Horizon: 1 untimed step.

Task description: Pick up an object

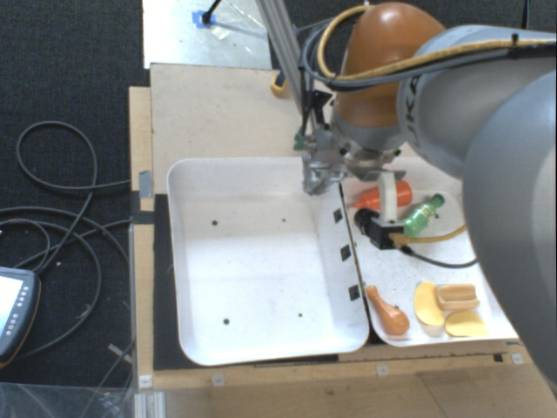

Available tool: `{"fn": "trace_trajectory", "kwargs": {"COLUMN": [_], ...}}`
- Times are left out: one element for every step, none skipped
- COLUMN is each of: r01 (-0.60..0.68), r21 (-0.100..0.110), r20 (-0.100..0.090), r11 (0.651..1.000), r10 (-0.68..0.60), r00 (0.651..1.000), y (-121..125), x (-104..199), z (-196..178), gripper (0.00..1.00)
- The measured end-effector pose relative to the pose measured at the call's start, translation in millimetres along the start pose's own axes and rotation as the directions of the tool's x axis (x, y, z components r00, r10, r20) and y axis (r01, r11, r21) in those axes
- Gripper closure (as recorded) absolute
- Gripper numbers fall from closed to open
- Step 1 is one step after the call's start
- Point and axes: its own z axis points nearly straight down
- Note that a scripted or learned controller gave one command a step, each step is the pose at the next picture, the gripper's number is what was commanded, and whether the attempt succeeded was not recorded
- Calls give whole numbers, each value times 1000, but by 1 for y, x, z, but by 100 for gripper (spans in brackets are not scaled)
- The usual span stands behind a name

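The claw [315, 181] is poised over the left bin's [252, 268] far corner; whether it is open or closed cannot be told. The green bottle [424, 213] and drumstick [387, 313] are kept in the right bin [396, 270], so a descent here is likely wasted, or the rim struck.

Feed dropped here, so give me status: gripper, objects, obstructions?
Gripper at left bin's far right corner. Green bottle, orange drumstick lie in right bin. Dividing wall crowds the gripper.

Left of my surface [218, 111], black cables [94, 157] loop across dark carpet toward a pendant [13, 307], and blue tape [202, 17] lies beyond the far edge.
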Motion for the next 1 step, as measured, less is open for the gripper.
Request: {"fn": "trace_trajectory", "kwargs": {"r01": [-3], "r21": [0], "r20": [2], "r11": [1000], "r10": [3], "r00": [1000], "y": [0], "x": [-3], "z": [-1], "gripper": [0]}}
